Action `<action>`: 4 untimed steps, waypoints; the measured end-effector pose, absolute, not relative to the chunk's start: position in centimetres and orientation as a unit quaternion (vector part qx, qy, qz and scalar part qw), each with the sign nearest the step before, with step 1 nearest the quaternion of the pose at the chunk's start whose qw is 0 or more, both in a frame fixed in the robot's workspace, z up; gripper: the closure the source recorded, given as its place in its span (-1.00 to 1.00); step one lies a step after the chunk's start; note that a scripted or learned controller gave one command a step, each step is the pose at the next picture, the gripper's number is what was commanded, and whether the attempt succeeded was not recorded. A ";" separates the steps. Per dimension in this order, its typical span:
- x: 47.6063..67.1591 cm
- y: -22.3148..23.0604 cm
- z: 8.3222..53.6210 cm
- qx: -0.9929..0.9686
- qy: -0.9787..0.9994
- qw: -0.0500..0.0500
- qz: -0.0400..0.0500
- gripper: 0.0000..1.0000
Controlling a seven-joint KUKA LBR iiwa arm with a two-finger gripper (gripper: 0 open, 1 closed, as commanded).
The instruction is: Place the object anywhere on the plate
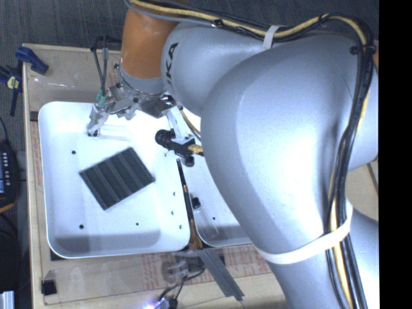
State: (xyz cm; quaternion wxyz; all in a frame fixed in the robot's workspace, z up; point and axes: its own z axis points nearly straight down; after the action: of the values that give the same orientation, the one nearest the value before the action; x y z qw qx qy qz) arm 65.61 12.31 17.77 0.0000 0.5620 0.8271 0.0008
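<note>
Dark ridged plate (117,177) in left bin (58,237), gripper (96,124) above

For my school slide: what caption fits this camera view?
Grey robot arm reaching its gripper into the left white bin, above a dark ribbed plate.

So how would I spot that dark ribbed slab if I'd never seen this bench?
Find the left shallow white bin. On its floor, below the gripper, lies a dark grey ribbed rectangular slab, turned at a slant. It is the bin's one dark, grooved thing.
</note>
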 end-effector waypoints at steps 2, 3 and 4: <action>65.6 12.3 17.8 0.562 0.827 0.000 0.001 -1.00; 65.6 12.3 17.8 0.562 0.827 0.000 0.001 -1.00; 65.6 12.3 17.8 0.562 0.827 0.000 0.001 -1.00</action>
State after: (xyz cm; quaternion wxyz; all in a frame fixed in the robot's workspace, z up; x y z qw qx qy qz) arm 65.61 12.30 17.77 0.0000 0.5621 0.8271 0.0008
